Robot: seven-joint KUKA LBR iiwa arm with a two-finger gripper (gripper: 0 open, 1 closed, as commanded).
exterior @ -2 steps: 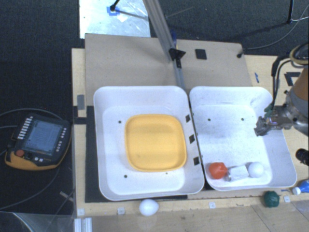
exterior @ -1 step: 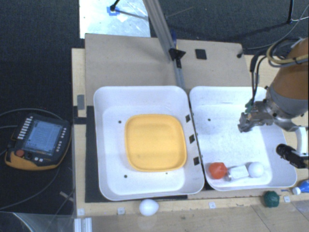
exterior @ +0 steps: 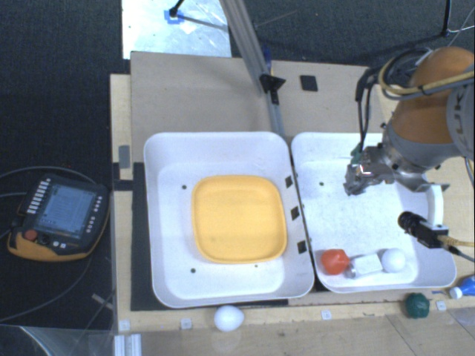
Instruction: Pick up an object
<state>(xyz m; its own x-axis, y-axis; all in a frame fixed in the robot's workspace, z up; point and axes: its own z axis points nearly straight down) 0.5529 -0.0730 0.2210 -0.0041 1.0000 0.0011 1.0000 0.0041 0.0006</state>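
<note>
1. Right now the grey two-finger claw (exterior: 355,184) hangs over the upper middle of the right-hand shallow white bin (exterior: 326,221), pointing toward the frame's left; whether it is apart or together I cannot tell, it is too small and dark against the wrist.
2. Behind it, the grey arm with its orange band (exterior: 434,87) fills the upper right of the frame, black and yellow cables looping over its top.
3. Just below the claw, at the right rim of that bin, a black cylindrical fitting (exterior: 419,228) juts out beside a white bracket.
4. Down along the bottom edge of the same bin, well apart from the claw, sit the pickable things in a row: a small red rounded object (exterior: 334,260), a white oblong block (exterior: 365,264) touching it, and a white ball (exterior: 393,259) just beside the block.
5. Over to the left, the second shallow white bin (exterior: 167,199) carries a yellow square plate with rounded corners (exterior: 239,218) in its middle.
6. Outside the bins, on the bench's lower edge, a white egg-shaped object (exterior: 228,318) rests below the left bin and a dark green ball (exterior: 416,305) lies at lower right.
7. Far left of the frame, on the dark floor, a handheld control pendant with an orange body and a screen (exterior: 59,215) sits with its cable curling around it.
</note>
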